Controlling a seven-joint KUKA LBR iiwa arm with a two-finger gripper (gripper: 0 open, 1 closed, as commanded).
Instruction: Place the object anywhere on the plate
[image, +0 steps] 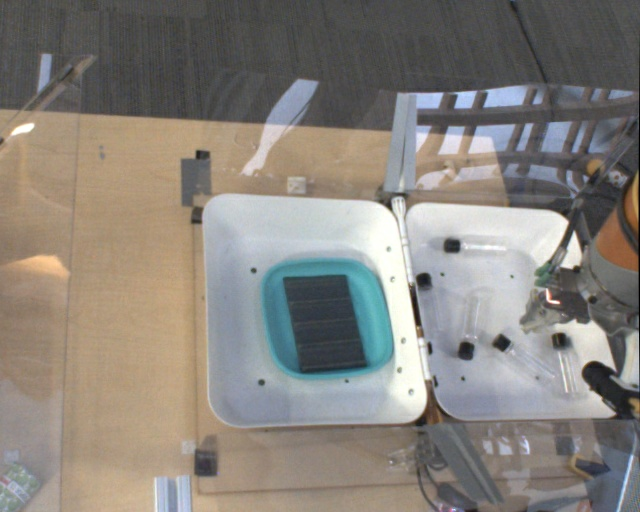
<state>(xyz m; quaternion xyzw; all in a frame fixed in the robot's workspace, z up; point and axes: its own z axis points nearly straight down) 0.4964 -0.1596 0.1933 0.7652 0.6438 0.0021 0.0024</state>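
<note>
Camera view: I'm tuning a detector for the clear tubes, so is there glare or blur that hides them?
In the camera view, the clear tubes nearly vanish against the white right bin, only their black caps standing out; pale reflections streak the bench above the bins; the gripper looks soft at the right edge; the teal plate is sharp.

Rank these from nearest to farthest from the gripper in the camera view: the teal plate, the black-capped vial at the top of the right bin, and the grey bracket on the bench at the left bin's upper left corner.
Measured from the gripper, over the right bin's right side:
1. Black-capped vial, at the top of the right bin, up and left of the gripper.
2. Teal plate, in the middle of the left bin.
3. Grey bracket, on the bench beyond the left bin's upper left corner.
</note>
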